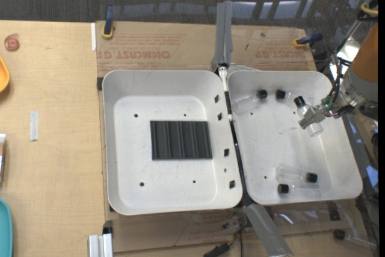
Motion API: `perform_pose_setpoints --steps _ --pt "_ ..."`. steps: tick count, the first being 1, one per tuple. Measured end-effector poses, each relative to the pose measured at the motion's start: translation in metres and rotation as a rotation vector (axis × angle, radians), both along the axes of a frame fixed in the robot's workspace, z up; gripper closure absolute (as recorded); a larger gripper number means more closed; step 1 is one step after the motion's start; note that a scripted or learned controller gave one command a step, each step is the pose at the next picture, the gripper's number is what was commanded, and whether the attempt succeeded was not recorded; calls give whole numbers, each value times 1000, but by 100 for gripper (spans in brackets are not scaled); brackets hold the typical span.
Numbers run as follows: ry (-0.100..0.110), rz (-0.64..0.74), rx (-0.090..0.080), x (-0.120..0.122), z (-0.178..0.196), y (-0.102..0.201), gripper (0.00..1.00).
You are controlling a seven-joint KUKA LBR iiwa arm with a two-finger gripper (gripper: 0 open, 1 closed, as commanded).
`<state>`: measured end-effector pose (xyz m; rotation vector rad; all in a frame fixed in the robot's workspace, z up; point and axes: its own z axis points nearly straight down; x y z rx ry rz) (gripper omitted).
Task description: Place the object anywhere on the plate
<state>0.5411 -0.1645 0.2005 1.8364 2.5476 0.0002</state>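
Note:
A dark ribbed plate (180,139) lies flat in the middle of the left bin (120,129). Several clear vials with black caps lie in the right bin (337,147): one at the back left (249,102), a cap beside it (280,94), and two near the front (295,176) (293,189). My gripper (313,119) hangs low over the right bin's middle right, below the grey wrist. Another black-capped vial (299,102) sits just up and left of the gripper, close against it. I cannot tell if it is held.
A metal divider (224,39) runs between the bins at the back. Clamps (108,30) (304,40) pin the cardboard behind them. The wooden table (48,129) on the left bears small items at its edge.

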Motion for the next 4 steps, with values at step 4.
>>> perform_pose_setpoints --steps 4 --pt "6 -139 -2 -30 -15 274 100"
